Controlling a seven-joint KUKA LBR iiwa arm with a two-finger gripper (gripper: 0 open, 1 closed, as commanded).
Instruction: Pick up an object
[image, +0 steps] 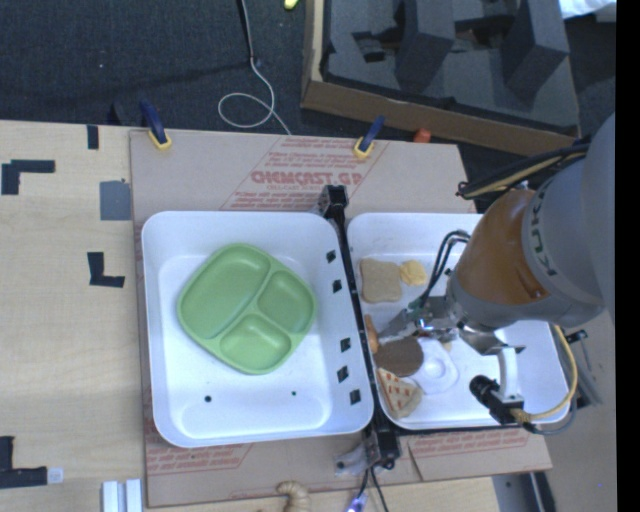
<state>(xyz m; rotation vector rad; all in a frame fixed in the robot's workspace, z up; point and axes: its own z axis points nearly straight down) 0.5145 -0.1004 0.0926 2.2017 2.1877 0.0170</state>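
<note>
Fingers point down over brown disc, right bin.

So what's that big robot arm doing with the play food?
The grey and orange robot arm is reaching down into the right bin, where some toy food lies: a tan bread slice, a small yellow piece, a brown round piece and a pizza-like slice. Its gripper is low among them, just above the brown round piece, but nothing can be seen between its fingers. The left bin holds a green divided plate that nobody is touching.
</note>
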